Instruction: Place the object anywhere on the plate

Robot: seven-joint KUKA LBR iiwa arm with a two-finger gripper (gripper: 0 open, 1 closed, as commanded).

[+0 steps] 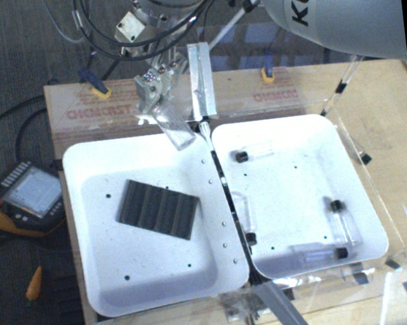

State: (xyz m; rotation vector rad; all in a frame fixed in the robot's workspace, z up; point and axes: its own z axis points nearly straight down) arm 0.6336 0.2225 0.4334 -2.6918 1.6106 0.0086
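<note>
Presently the gripper hangs above the far rim of the left bin, near the divider between the bins, with a clear, glassy object at its tip; whether that piece is truly gripped cannot be told. The dark ridged plate lies flat in the middle of the left bin. The step in hand appears to be the carry. The next move calls for travel toward the near edge of the worktop, then descent. Open floor surrounds the plate; the bin's walls stand well apart.
</note>
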